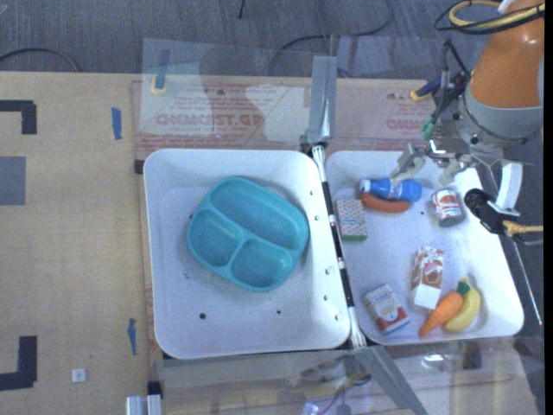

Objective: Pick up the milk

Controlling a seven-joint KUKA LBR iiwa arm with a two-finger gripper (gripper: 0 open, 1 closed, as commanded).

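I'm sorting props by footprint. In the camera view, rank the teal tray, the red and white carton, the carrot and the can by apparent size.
1. Teal divided plastic tray, largest by far.
2. Red and white carton.
3. Orange carrot, close to the carton, so that order is unsure.
4. Small red and white can.

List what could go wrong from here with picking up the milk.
1. The gripper hangs near the blue bottle and hot dog, far from the milk carton; it may grab the wrong item.
2. The carrot and banana lie close beside the carton and could be knocked or pinched along with it.
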